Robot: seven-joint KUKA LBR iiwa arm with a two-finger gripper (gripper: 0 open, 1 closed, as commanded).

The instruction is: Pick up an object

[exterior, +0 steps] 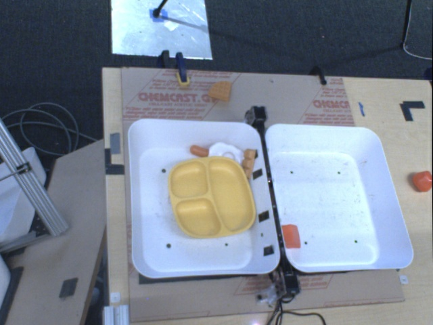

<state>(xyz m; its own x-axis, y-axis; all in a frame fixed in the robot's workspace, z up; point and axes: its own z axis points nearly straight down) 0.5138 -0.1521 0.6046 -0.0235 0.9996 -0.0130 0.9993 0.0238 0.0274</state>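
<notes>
A yellow divided plate [210,197] lies in the left bin [150,202]. Behind it sit a small orange sausage-shaped piece [199,150], a white round object [226,152] and a small tan piece [249,158] near the bin's right wall. An orange-red block [290,235] rests at the front left corner of the right bin [379,202].
A tan block [220,91] lies on the bench behind the left bin. An orange object [421,181] sits on the bench right of the right bin. A blue-and-yellow clamp [180,68] holds the bench's far edge. Cables lie on the floor at left.
</notes>
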